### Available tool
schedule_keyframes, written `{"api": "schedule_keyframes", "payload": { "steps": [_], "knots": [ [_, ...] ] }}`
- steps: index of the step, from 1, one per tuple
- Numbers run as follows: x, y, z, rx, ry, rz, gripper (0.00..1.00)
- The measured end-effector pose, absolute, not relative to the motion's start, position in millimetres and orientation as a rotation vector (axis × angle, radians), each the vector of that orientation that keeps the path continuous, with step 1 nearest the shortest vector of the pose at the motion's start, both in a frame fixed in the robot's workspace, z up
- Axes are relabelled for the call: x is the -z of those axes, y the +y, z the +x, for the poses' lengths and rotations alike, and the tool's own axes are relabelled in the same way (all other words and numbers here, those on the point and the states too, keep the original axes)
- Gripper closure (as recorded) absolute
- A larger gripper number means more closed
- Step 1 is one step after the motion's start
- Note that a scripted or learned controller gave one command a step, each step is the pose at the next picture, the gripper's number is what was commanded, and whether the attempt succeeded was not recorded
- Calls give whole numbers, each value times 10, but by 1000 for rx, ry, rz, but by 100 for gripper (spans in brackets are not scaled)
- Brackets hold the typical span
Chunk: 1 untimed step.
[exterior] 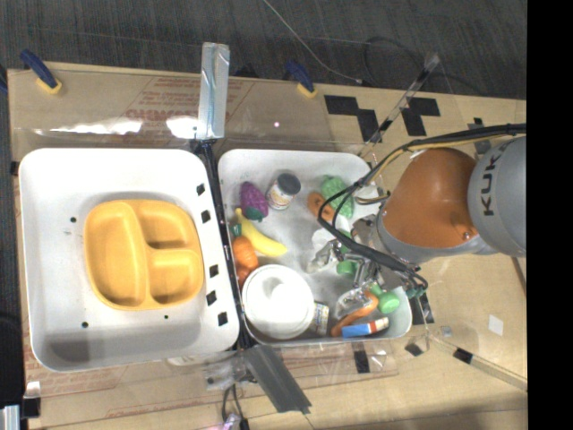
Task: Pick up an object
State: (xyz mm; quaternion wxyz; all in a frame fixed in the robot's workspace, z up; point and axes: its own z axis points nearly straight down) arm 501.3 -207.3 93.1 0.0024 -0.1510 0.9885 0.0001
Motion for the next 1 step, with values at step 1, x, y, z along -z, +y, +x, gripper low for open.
{"api": "schedule_keyframes", "payload": {
  "steps": [1],
  "knots": [
    [-1039, -2062, 5035, 3, 3096, -485, 100]
  ]
}}
